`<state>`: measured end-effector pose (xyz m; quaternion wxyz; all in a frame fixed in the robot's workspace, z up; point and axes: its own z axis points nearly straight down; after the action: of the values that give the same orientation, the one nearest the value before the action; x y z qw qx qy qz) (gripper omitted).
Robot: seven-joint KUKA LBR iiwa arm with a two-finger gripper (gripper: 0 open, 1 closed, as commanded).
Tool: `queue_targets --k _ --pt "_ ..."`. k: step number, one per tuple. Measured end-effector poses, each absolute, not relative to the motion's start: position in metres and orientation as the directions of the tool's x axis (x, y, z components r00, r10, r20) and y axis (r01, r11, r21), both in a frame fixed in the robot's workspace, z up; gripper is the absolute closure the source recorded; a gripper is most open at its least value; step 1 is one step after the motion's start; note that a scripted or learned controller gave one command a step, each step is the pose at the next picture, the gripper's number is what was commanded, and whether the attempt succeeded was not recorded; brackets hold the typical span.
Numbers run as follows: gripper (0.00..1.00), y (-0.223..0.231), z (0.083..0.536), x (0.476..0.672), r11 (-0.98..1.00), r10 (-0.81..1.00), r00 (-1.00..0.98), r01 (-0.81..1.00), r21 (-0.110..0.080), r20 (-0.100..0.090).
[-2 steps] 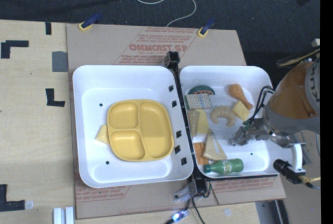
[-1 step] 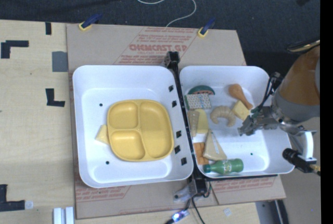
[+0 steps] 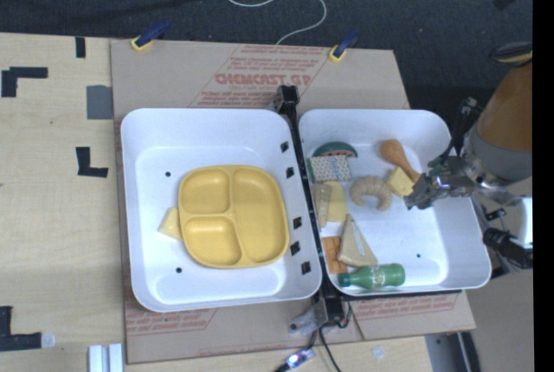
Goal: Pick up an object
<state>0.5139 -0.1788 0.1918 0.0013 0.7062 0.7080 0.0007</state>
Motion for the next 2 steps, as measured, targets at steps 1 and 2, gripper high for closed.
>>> queue_targets --k 1,2 --pt "1.00 -0.178 0.226 0.515 0.002 1.000 -0.002 1.000 0.002 -0.001" --pt "1.00 -0.122 0.232 0.540 0.008 1.000 -0.008 1.000 0.000 0.002"
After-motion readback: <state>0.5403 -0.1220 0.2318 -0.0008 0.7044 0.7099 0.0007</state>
